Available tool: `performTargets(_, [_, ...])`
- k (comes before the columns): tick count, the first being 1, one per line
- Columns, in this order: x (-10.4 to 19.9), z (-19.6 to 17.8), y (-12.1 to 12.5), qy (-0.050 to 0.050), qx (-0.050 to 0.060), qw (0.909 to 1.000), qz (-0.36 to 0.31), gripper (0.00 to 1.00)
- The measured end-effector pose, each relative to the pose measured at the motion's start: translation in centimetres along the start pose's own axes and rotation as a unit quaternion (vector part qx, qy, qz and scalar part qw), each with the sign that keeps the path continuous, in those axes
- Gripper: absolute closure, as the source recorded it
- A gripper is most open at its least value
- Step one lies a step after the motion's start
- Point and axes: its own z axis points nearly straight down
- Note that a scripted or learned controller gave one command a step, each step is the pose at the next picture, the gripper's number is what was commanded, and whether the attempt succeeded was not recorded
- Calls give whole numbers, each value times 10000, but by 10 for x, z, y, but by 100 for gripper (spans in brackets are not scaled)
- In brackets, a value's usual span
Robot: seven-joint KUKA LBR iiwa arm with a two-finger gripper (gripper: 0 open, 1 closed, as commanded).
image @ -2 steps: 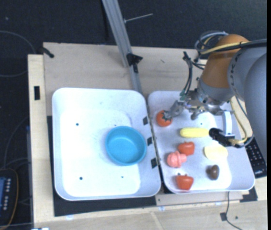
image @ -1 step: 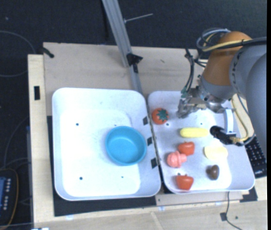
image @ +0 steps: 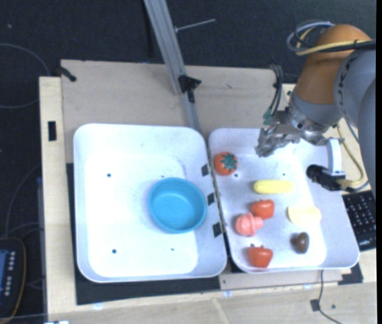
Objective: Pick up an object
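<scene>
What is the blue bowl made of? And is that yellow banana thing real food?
The blue bowl looks like plastic: one even, bright colour with a soft sheen on its smooth rim. The yellow banana-like piece is probably toy food, plastic or rubber, since its colour is flat and its shape is simple and rounded. The view is too coarse to be sure of either.

One fixed camera: we look down at a slant on both bins [image: 144, 137], arm [image: 326, 66] entering right.
</scene>
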Motion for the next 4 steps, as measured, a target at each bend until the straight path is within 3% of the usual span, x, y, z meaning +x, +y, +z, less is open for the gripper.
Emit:
performTargets(1, [3, -65, 8, -2, -24, 10000, 2, 100])
performTargets(2, [2, -95, 9, -2, 2, 10000, -8, 100])
performTargets(4, [111, -85, -15, 1, 28, 10000, -6, 100])
